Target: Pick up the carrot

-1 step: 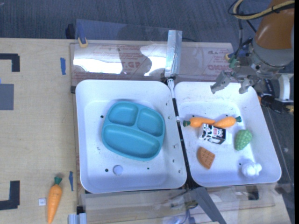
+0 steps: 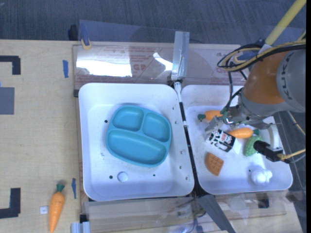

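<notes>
1. Okay, far left first: a bench carrot (image 2: 56,210) with a green top lies on the bare bench, outside both bins and well apart from the gripper (image 2: 218,124), off to its far lower left. I doubt that one is the target.
2. The left bin (image 2: 92,130) holds a blue divided plate (image 2: 138,135), well to the gripper's left. Not relevant to the pick.
3. The gripper is low in the right bin (image 2: 279,178), near the bin's left half. I can't tell whether it is open or closed, and nothing visibly sits in it.
4. Clutter close to it: a small orange piece (image 2: 211,114) just up-left, a black-and-white card (image 2: 221,139) just below, a waffle-like cracker (image 2: 214,163) further below.
5. The likely target is the carrot (image 2: 241,132) just right of the gripper and slightly below, lying roughly horizontal, with a green bit (image 2: 250,147) at its lower right. It is partly tucked under the wrist.
6. A white object (image 2: 261,176) sits well down-right, out of the way.
7. To do this step well, my read: shift right, centre over the carrot's body, straddle its short axis, and descend clear of the card. Verify the hold before lifting.
</notes>
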